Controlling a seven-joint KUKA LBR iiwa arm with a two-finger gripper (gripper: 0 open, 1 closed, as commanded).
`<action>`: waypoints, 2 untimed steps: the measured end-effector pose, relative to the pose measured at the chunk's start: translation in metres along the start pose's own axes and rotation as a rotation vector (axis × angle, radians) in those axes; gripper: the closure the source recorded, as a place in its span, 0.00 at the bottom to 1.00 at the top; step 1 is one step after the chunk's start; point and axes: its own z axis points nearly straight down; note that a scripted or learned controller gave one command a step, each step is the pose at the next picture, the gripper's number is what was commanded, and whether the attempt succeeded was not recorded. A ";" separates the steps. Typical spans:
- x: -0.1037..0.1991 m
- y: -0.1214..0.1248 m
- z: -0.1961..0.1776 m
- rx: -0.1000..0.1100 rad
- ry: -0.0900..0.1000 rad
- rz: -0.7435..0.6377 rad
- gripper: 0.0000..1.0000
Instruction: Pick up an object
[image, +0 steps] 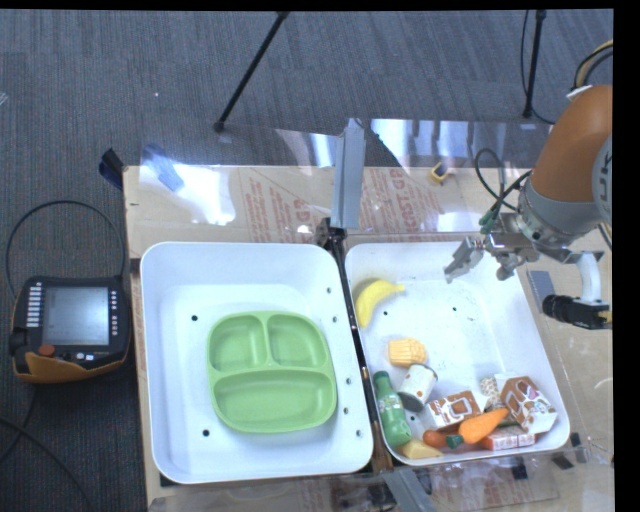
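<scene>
Risk lies in reach: the end effector (482, 258) hovers spread and holding nothing, the banana (374, 296) off to its left and lower, so a straight descent would likely close on bare bin floor.

a pale green divided plate (271, 372) sits in a white bin (170, 300). yellow banana (374, 297), green bottle (391, 410), orange carrot (482, 424), brown-and-white cartons (525, 402). the arm's band (575, 140) is orange.
</scene>
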 end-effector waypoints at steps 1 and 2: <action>-0.013 -0.073 0.110 0.000 0.000 -0.305 0.00; 0.049 -0.032 0.109 -0.002 -0.001 -0.424 0.00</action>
